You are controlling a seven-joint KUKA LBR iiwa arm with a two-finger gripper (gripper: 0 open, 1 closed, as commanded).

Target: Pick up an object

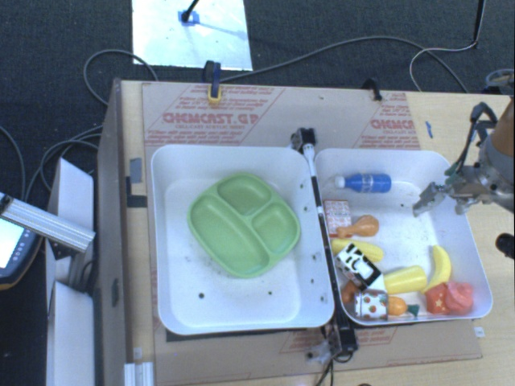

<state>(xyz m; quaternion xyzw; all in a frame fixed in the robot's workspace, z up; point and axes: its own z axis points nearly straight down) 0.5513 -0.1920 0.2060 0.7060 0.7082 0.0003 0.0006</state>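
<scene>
Gripper (pixel 442 195) seen over right bin (pixel 475 252), fingers' opening not discernible, nothing seen held, bottle (pixel 366 183) lying left of gripper, banana (pixel 439 265) below it, green plate (pixel 244 225) placed in left bin (pixel 173 215)

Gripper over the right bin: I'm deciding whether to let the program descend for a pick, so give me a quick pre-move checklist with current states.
1. Gripper is above the right bin: ok.
2. Nothing between its fingers: ok.
3. Finger opening: cannot tell.
4. A target directly beneath: not ok; bare floor there, banana lies nearer the front.
5. Blue bottle clear of the gripper: ok.
6. Green plate in the left bin, out of the way: ok.
</scene>
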